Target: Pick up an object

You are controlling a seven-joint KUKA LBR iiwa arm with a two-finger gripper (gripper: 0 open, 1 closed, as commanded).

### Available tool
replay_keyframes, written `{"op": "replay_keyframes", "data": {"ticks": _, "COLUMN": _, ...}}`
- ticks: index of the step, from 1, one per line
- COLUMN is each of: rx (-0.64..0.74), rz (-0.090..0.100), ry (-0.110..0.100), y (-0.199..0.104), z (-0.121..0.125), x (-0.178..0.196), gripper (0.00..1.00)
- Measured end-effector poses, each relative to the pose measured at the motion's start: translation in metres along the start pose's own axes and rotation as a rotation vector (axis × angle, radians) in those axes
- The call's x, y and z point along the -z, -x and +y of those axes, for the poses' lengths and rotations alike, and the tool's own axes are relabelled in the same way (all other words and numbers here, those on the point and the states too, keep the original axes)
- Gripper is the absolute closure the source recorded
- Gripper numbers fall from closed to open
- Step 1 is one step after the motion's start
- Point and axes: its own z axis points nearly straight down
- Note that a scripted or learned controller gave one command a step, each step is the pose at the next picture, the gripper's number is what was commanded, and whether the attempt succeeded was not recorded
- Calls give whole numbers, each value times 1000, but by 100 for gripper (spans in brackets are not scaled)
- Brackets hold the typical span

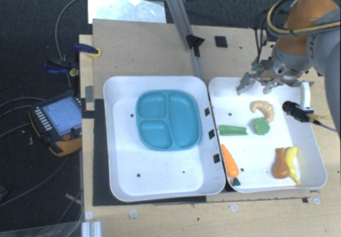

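Croissant-shaped tan toy pastry (262,109) is the nearest candidate for the pick, lying in the upper middle of the right-hand shallow white bin (303,148). All places below are given from that pastry. Touching or almost touching its lower edge is a round green knobbly toy like a broccoli head (261,126). Further to the left and slightly lower lies a flat green bean-like strip (233,130). Well below and to the left, an orange plastic carrot (229,160) rests against the bin's left wall. Well below and to the right sit a brown drumstick-like piece (280,164) and a yellow banana toy (292,163), side by side and touching. Far to the left, in the other white bin (123,177), is a blue divided plastic plate (168,120).

The two-finger gripper (258,83) hangs above and just left of the pastry, over the bin's upper edge. Its fingers (243,84) look splayed apart with nothing between them, so it holds nothing.

To do this step well, I judge the arm should centre itself over the pastry's arch, turn the wrist so the fingers straddle the narrow width and not the curl's length, and descend straight. The green knobbly toy crowds one side, so a finger could land on it; approaching from the free upper side seems safer. Closing only once low should avoid a slip.
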Motion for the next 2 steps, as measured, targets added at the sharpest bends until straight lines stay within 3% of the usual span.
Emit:
{"op": "replay_keyframes", "data": {"ticks": 1, "rx": -1, "rz": 0, "ry": 0, "y": 2, "z": 1, "x": -62, "gripper": 0}}
{"op": "replay_keyframes", "data": {"ticks": 2, "rx": 0, "rz": -1, "ry": 2, "y": 2, "z": 2, "x": -78, "gripper": 0}}
